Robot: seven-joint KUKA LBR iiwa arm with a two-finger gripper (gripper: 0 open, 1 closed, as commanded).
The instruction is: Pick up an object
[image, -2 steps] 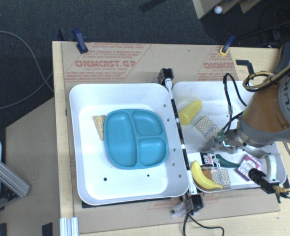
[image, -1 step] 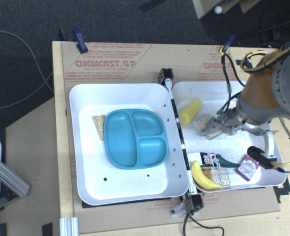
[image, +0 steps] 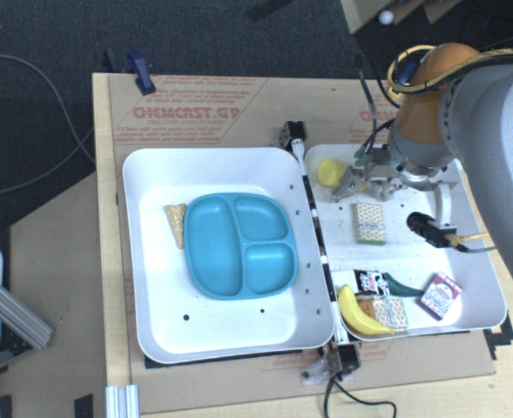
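Note:
My gripper [image: 371,179] hangs over the far part of the right bin [image: 482,316], under the orange-banded wrist. A yellow ball [image: 330,172] lies just to its left. A pale patterned block [image: 370,223] lies just in front of it. Nothing shows between the gripper and either object. At the bin's near edge lie a banana [image: 359,315], a black-and-white packet [image: 374,281], a small patterned packet [image: 393,312], a green item [image: 407,284] and a purple-and-white packet [image: 439,295].
The left bin [image: 151,320] holds a blue divided plate [image: 239,244] with a tan cracker-like piece [image: 176,222] at its left edge. The two bins meet at a raised rim [image: 315,233]. Cardboard lies under both bins.

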